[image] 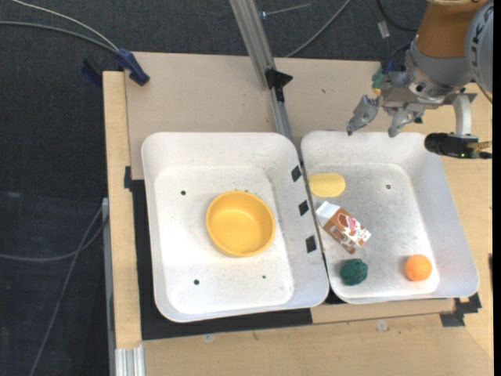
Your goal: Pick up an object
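Grey steel fingers of the pincer (377,122) hang spread wide, holding nothing, over the right bin's (446,210) far rim. Nearest lies the yellow lozenge (326,184) by the bin's left wall; I would descend squarely, straddle it, then close.

Open floor is lying across the right bin's (438,202) far half. A yellow lump (326,184), a carton (346,229) and a green ball (354,271) are crowding its left wall; an orange ball (419,268) is sitting near its front right corner.
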Controlling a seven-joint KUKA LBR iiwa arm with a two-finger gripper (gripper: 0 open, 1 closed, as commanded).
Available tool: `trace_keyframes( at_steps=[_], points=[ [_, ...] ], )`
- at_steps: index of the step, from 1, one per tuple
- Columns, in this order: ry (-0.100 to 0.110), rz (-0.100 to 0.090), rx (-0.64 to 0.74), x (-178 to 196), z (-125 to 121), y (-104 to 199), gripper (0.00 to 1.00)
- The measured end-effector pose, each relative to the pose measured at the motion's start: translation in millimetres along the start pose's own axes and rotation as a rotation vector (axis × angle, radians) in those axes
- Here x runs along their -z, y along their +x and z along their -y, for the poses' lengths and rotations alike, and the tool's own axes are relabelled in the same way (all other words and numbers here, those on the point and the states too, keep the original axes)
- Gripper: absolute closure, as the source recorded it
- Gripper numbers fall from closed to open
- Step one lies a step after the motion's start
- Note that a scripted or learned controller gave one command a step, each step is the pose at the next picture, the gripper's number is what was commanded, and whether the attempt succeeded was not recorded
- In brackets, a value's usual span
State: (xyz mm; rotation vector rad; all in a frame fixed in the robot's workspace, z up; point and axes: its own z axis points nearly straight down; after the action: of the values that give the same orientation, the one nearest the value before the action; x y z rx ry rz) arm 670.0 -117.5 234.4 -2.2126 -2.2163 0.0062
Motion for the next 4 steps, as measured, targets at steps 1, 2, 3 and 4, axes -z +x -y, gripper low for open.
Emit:
trace_keyframes(
  at_steps=[1,2,3,4],
  points=[
    [0.008,0.000,0.000,-64,-1,3,0.00],
    [0.010,-0.001,-0.003,-119,10,2,0.00],
    [0.005,0.000,-0.003,-140,11,3,0.00],
    [-0.001,-0.001,-0.003,-125,9,4,1.00]
  ],
)
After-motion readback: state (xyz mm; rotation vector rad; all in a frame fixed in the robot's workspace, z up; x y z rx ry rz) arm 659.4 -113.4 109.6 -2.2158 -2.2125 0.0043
